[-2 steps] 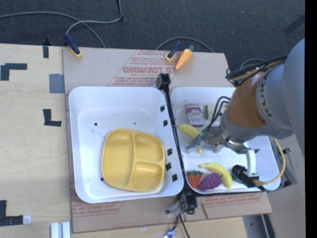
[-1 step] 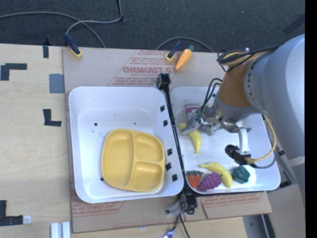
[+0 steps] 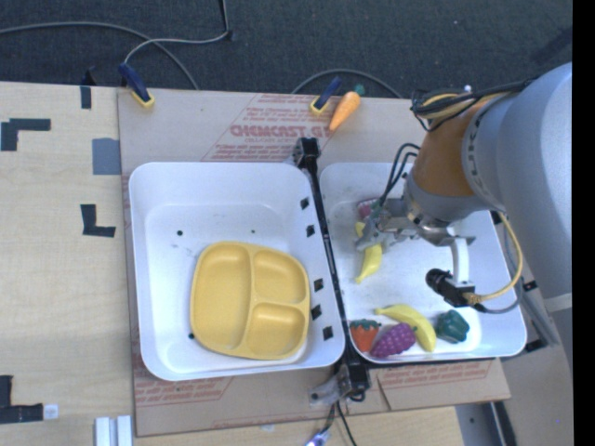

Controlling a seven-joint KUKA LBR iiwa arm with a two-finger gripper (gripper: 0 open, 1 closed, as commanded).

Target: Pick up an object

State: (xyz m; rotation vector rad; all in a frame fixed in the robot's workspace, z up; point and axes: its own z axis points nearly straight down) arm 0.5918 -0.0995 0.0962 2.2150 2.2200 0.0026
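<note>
The gripper (image 3: 370, 233) is sitting low in the right bin (image 3: 483, 347), up near its left wall, and honestly I can't tell how it's set because the wrist is blocking most of it. A small yellow piece, looking like a toy pepper or little banana (image 3: 369, 262), is hanging or lying right under it, touching or nearly touching the tip. Can't say it's actually being gripped. Its long axis is running mostly up-down in the view, slightly tilted, with the narrow end pointing toward the bin's near edge. Something pinkish (image 3: 364, 209) is peeking out just beside the gripper on the far side.

Along the near edge of the same bin a toy strawberry (image 3: 363, 334), purple grapes (image 3: 394, 340), a yellow banana (image 3: 412, 324) and a green toy pepper (image 3: 453, 325) are bunching together, well apart from the gripper. The left bin (image 3: 153, 249) is holding a yellow divided plate (image 3: 249, 299). A toy carrot (image 3: 343, 110) is lying outside on the cardboard behind the bins. A black cable fitting (image 3: 446, 287) is dangling off the arm over the bin floor.
</note>
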